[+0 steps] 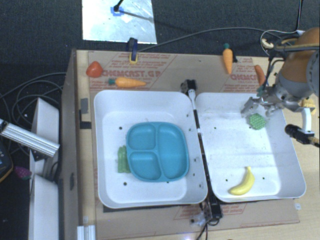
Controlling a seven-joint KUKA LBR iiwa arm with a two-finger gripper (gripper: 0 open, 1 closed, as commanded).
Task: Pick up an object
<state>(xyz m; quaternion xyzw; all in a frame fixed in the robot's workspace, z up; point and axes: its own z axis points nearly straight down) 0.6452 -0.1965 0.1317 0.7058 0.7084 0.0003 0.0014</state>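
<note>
Lying nearest in the right bin (287, 176), a yellow banana (243, 182) rested near the front wall. In the left bin (107, 134) a blue divided plate (157, 150) sat touching a green piece (122, 159). Farther back, the gripper (257, 111) hung over a green round object (258, 121), its fingers spread, grasping nothing.

The arm (295, 66) reaches in from the counter's right edge, its gripper (260, 108) low near the far right corner.
</note>
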